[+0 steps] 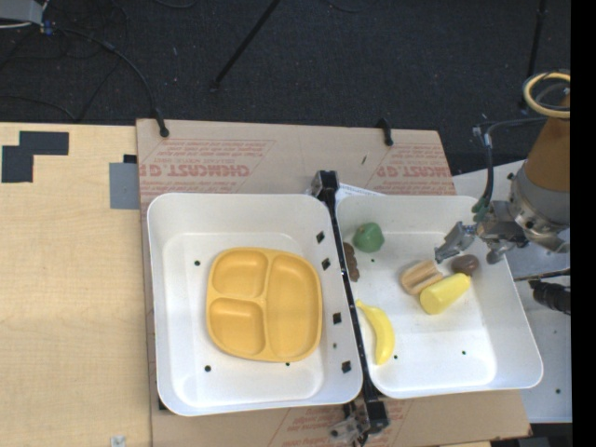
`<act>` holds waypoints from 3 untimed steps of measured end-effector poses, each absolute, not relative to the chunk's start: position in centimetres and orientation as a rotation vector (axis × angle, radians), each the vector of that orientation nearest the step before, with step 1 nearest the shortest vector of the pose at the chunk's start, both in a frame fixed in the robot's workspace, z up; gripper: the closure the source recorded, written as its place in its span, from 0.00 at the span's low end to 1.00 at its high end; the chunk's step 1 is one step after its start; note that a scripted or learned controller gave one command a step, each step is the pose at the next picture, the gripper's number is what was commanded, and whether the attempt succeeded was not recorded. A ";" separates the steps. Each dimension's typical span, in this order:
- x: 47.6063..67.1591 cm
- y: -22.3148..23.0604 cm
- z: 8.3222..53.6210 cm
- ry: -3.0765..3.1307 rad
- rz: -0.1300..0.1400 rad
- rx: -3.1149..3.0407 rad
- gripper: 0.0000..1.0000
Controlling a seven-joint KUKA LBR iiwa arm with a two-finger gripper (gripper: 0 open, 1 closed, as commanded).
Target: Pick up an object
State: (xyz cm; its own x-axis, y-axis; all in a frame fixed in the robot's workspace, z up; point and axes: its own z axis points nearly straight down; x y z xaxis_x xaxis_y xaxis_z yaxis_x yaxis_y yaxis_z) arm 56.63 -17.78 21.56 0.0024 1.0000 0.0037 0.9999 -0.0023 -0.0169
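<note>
**Crowded corner of the right bin invites a bad grasp**

Dark carpet and loose cables lie behind the desk [65,277], where two white bins sit side by side on cardboard. Resting in the left bin [177,361] is a yellow divided plate [264,304]. The right bin [466,366] holds a green ball [369,237], a banana [377,331], a tan bun-like piece [419,275], a yellow block [444,292] and a small brown object [464,264].

Low over the right bin's far right side hangs the gripper [470,238], near the brown object; its jaws appear spread, with nothing visible between them.

The likely trouble, as I judge it, is crowding: bun, block and brown object touch or nearly touch, so a descent could land on two at once, push one aside, or close on none. The rounded block may also slip out.
</note>
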 end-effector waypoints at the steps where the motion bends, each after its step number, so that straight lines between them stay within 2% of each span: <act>1: 56.9 -17.8 22.4 -2.220 0.003 -2.219 0.00; 2: 57.7 -18.2 17.3 -2.218 0.005 -2.217 0.00; 3: 57.6 -18.6 11.3 -2.224 0.001 -2.223 0.00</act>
